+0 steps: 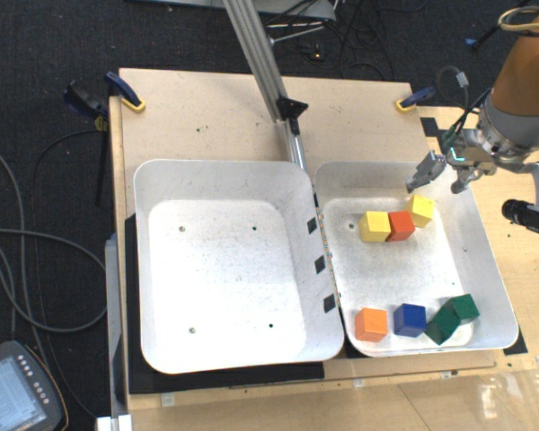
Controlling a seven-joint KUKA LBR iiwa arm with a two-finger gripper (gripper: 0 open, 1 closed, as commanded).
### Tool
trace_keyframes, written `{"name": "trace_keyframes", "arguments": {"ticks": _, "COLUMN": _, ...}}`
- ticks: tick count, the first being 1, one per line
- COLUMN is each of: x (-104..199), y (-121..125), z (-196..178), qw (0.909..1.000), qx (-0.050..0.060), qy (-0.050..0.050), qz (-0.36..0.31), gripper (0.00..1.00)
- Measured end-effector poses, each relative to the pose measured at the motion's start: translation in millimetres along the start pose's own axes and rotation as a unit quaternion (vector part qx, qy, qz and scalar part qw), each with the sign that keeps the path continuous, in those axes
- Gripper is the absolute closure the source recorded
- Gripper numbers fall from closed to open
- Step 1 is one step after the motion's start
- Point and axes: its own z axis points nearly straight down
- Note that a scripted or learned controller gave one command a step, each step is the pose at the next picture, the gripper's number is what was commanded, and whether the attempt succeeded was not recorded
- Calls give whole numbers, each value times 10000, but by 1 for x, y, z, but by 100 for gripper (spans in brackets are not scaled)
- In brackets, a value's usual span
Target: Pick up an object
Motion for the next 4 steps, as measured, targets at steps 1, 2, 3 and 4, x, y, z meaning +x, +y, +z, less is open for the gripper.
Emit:
{"name": "trace_keyframes", "arguments": {"ticks": 1, "x": 0, "y": 1, "z": -3, "qw": 10000, "qx": -21, "qy": -11, "qz": -10, "gripper": 0}}
{"name": "trace_keyframes", "arguments": {"ticks": 2, "x": -10, "y": -2, "z": 51, "qw": 10000, "qx": 2, "qy": -6, "qz": 15, "gripper": 0}}
{"name": "trace_keyframes", "arguments": {"ticks": 3, "x": -6, "y": -2, "z": 89, "qw": 10000, "qx": -54, "qy": 2, "qz": 14, "gripper": 0}}
{"name": "trace_keyframes", "arguments": {"ticks": 4, "x": -5, "y": -2, "z": 99, "qw": 10000, "qx": -46, "qy": -13, "qz": 2, "gripper": 0}}
